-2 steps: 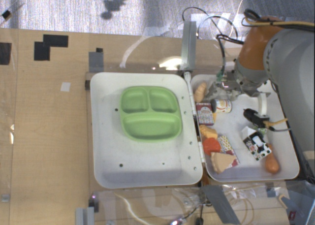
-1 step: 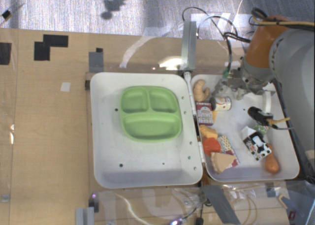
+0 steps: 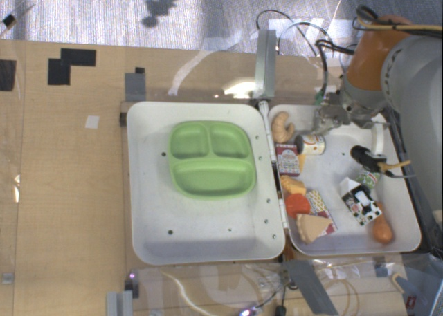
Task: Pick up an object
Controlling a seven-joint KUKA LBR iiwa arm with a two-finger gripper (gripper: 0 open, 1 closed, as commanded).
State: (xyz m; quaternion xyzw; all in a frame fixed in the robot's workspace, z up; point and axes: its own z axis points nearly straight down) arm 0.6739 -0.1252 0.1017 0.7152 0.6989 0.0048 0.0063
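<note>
Two shallow white bins are sitting side by side on the desk (image 3: 62, 190). The left bin (image 3: 138, 190) is carrying a green divided plate (image 3: 211, 158), which is lying flat near its middle.

The right bin (image 3: 339, 162) is holding all the small things. A tan curved pastry toy (image 3: 282, 126) is lying in its far left corner, with a small can (image 3: 313, 144) standing just beside it. A red packet (image 3: 287, 159) is lying near the left wall, just in front of the pastry toy. Nearer the camera, a yellow piece (image 3: 293, 185), a red-orange piece (image 3: 298, 205), a patterned packet (image 3: 320, 202) and a tan wedge (image 3: 313, 227) are crowding together. A black-and-white carton (image 3: 361, 204) is lying apart from them toward the right, and an orange thing (image 3: 382, 231) is resting in the near right corner.

The arm (image 3: 408, 66) is reaching in from the right, and the tool (image 3: 327, 119) is hanging over the far part of the right bin, just behind the small can. Whether it is touching the can cannot be told, and whether it is set wide or narrow cannot be told either. Nothing is showing as gripped in the tool.
</note>
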